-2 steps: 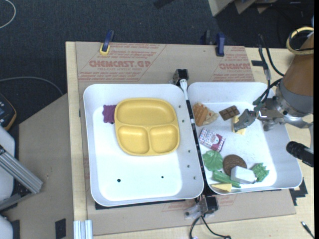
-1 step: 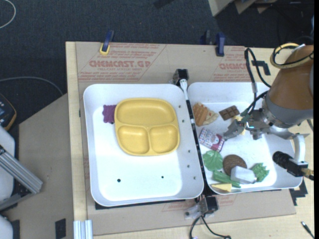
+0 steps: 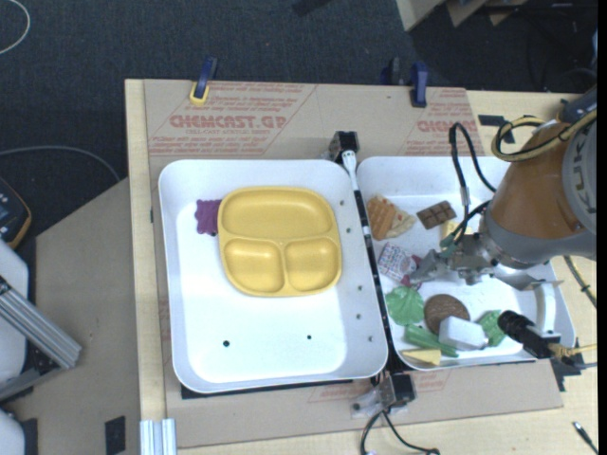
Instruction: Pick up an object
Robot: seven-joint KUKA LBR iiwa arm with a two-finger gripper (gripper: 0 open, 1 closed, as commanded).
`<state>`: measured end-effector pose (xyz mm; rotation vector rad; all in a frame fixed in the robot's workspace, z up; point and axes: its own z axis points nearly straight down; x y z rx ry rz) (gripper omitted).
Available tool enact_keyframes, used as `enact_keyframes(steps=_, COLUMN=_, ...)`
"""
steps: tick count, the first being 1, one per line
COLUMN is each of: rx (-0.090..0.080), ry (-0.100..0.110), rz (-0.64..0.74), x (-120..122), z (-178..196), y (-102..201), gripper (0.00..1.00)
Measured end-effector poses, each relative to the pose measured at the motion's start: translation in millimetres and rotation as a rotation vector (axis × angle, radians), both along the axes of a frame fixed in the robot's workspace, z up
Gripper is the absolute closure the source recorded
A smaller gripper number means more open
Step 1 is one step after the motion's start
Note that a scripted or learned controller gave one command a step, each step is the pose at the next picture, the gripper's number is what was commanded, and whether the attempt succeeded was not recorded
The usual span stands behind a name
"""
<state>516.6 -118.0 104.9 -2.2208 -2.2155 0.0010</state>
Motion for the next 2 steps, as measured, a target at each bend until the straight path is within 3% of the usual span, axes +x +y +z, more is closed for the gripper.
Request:
enact_keyframes(steps=1, rx=-0.002, ry=-0.016, rz=0.001, x=5, z=-16, y=0, gripper=0.0)
enact_keyframes(steps=2, rx=-0.002, ry=-0.022, rz=0.002, x=6, z=-3, y=1, gripper=1.0)
